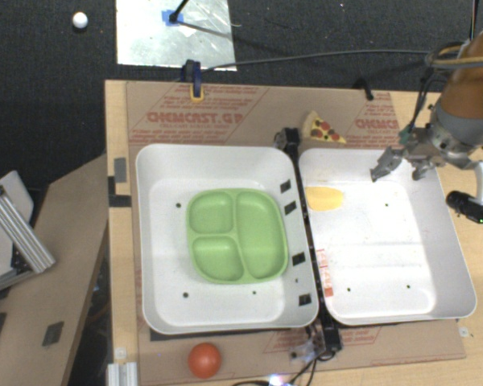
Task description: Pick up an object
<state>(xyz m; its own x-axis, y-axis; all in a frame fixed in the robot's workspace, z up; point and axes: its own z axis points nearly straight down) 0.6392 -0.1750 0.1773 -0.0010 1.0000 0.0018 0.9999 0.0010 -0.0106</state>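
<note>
A green divided plate [236, 236] lies in the left bin [157, 215]. In the right bin [435, 280] a flat yellow piece [324, 198] lies near the far left corner. My gripper [401, 166] hangs over the far right part of the right bin, with two grey fingers spread apart and nothing between them. It is well to the right of the yellow piece. A toy pizza slice [323, 129] lies on the board just behind the right bin.
An orange-red ball [204, 359] sits on the board in front of the left bin. A foil sheet [174, 22] with a blue clip lies at the back. Black clamps [294, 215] join the two bins along the middle.
</note>
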